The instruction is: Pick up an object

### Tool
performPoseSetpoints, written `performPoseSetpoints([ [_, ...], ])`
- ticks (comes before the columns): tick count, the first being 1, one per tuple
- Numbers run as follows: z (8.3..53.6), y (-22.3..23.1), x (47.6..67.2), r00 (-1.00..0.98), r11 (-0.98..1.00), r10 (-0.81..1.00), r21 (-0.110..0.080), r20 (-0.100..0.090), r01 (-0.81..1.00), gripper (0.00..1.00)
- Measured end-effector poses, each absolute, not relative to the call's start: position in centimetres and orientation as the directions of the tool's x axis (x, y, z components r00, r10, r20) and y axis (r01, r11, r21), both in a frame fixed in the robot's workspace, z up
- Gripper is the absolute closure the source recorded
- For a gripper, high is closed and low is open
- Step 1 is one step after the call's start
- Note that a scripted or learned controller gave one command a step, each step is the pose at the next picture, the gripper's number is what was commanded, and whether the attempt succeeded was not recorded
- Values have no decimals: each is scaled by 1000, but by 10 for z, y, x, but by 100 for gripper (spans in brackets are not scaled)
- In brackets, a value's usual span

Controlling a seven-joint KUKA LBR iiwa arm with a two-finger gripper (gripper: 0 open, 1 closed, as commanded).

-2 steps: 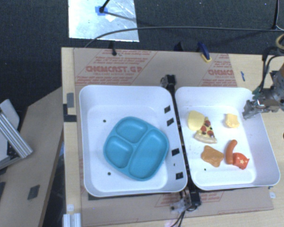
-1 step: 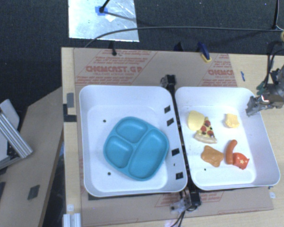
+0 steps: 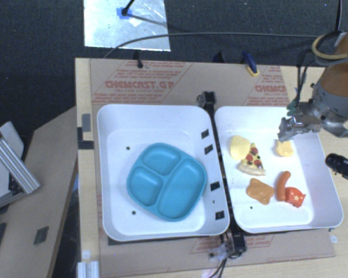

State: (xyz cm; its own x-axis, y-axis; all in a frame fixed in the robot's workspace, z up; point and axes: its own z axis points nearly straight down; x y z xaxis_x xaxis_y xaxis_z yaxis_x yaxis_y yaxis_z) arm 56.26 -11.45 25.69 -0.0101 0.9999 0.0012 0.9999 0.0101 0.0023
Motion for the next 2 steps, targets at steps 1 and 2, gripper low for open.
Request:
performPoseSetpoints([
  [1, 242, -63, 579, -10, 10, 1000, 2, 1, 1000, 100],
  [2, 249, -7, 598, -11, 11, 1000, 4, 2, 1000, 100],
])
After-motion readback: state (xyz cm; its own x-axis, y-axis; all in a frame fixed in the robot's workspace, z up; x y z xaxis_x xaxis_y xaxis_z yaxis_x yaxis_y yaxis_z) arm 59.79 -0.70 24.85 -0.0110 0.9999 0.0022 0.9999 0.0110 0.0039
